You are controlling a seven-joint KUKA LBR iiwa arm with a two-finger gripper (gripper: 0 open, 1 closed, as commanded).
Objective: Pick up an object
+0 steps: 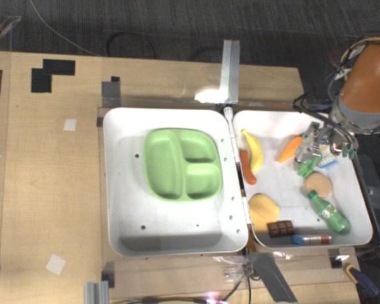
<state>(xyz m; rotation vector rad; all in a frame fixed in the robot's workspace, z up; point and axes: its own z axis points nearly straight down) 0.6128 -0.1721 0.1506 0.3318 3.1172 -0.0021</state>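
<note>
Bench with two shallow white bins side by side. Left bin (pixel 120 170): holds one light green divided tray (pixel 180 163), three compartments, lying flat near the centre, well apart from the fingers. Right bin (pixel 361 230): holds the loose items and the gripper (pixel 311 149), which comes in from the right on a grey arm with an orange band (pixel 370 75) and sits low over the bin's upper right area. Whether the fingers are spread or closed cannot be told; the metal parts blur together there. Items, placed from the fingers: an orange carrot-shaped piece (pixel 289 149), slanted, just beside them on the left; a small green item (pixel 306 168), directly below and seemingly touching the fingertips, shape unclear; a pale blue scrap (pixel 328 161), just beside them on the lower right; a round tan disc (pixel 318 184), flat, near below; a green bottle (pixel 329 213) with white label, lying tilted, further below; a yellow banana (pixel 253 151), curved, well to the left by the bin's wall; a red-orange chilli-like piece (pixel 246 168) touching the banana's left side; a yellow-orange rounded lump (pixel 263 209) down left; a dark brown chocolate-like block (pixel 280 228) just below that lump; a marker-like stick (pixel 310 239), blue and red ends, along the lower wall, farthest from the fingers.
</note>
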